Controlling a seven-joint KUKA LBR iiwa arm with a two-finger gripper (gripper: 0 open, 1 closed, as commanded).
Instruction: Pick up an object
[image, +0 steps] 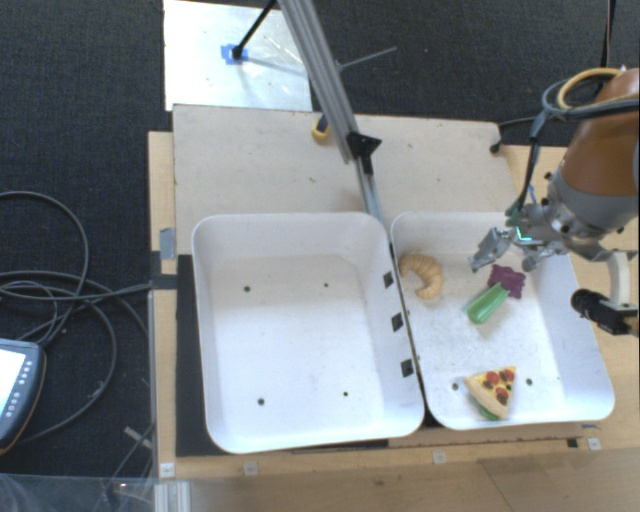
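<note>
though near, tool (508, 252) above eggplant (497, 295)

— What is sitting where on the bench (260, 165)?

— Two bins are lying side by side. The right bin (575, 345) is holding a toy croissant (423, 275) near its left wall.

— And further right?

— A toy eggplant (496, 294) is lying right of the croissant, the gripper (510, 251) hanging just behind it. A toy pizza slice (492, 389) is resting nearer the front. The left bin (300, 330) is sitting alongside.

2 white bins (300, 235); tan croissant (423, 274); green-and-purple eggplant (496, 294); yellow pizza slice (492, 389), red-dotted.
</note>
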